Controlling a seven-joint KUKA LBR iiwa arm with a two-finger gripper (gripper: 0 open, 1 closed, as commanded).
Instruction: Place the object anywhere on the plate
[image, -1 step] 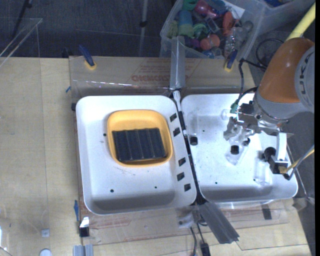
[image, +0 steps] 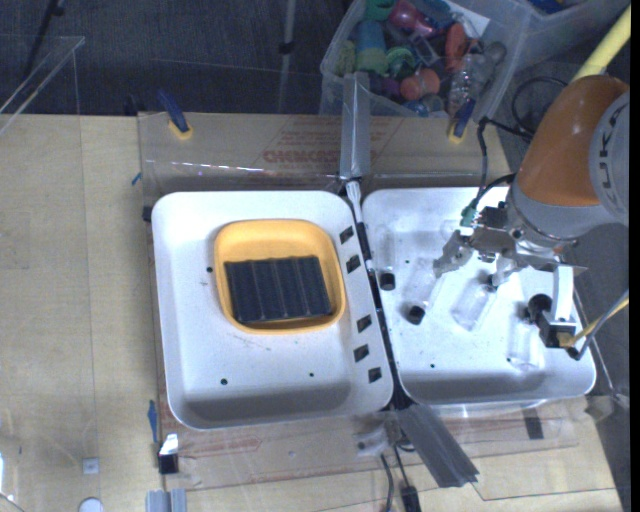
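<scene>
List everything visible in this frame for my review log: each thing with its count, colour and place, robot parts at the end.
Bins: 2, white, side by side on the bench; left bin, right bin.
Plate: 1, yellow-orange, in the left bin.
Ridged block: 1, dark grey, lying on the plate.
Small round object: 1, dark, on the right bin's floor near the divider.
Clear container of toys: 1, mixed colours, behind the bins.
Clamps: 2, blue; one at back left, one at back right.
Bench: 1, light wood.
Arm: 1, grey with orange band, entering from the right.
End effector: 1, grey and metallic, over the right bin.
</scene>
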